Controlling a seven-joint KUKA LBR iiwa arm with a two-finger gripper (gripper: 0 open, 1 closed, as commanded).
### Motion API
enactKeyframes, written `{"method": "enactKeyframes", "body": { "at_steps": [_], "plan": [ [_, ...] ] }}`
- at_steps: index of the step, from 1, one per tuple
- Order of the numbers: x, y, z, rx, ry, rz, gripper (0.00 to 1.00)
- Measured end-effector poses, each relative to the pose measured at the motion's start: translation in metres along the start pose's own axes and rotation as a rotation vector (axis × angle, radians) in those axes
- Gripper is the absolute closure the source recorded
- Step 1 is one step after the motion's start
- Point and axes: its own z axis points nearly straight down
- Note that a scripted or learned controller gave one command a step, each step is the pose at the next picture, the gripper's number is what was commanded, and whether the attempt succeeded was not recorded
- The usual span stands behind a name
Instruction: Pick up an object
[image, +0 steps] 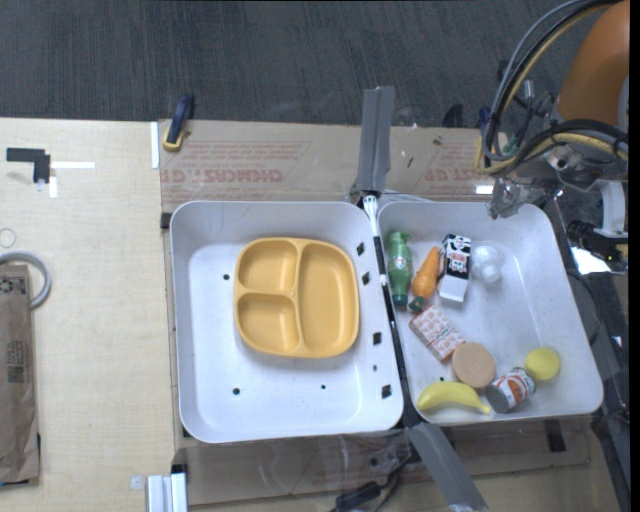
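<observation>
The right bin (560, 240) serves as the landmark. At its near edge lie a yellow banana (452, 399), a small can with a red label (511, 389) just beside it, and a yellow lemon (542, 363) toward the near right corner. A round tan disc (474, 364) sits just behind the banana, touching a red-and-white patterned packet (436, 332). Farther back, along the bin's left wall, a green bottle (399, 266) lies lengthwise with an orange carrot (426, 272) beside it, then a black-and-white carton (456, 267) and a white ball (487, 262). Left of this bin, the left bin (195, 300) holds a yellow divided plate (297, 297) with three compartments. Above the right bin's far right corner hovers the gripper (512, 196), well apart from the objects; whether its jaws are open or closed cannot be told
</observation>
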Motion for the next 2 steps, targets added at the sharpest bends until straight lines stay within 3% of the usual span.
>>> {"method": "enactKeyframes", "body": {
  "at_steps": [1, 2],
  "plan": [
    [0.0122, 0.0057, 0.1005, -0.021, -0.006, -0.17, 0.0],
    [0.0156, 0.0028, 0.1097, -0.043, -0.021, -0.252, 0.0]
  ]
}}
